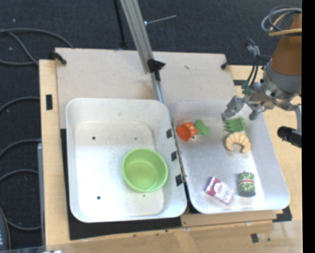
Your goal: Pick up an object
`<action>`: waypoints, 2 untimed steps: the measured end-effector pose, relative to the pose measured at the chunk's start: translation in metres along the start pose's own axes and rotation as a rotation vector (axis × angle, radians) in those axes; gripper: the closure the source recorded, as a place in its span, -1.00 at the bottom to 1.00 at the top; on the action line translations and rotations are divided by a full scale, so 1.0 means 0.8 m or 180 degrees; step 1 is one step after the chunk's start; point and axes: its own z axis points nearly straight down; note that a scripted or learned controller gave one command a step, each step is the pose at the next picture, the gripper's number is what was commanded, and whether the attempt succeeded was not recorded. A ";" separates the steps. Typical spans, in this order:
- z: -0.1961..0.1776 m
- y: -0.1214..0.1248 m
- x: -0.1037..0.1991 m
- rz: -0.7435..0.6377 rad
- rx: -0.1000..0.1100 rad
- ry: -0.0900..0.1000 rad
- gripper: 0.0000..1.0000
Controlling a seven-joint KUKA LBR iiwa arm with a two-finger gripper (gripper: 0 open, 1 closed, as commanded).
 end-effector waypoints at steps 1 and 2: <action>0.000 0.000 0.000 -0.0002 0.0001 -0.0002 -1.00; 0.050 0.005 0.001 0.0000 0.0002 -0.0008 -1.00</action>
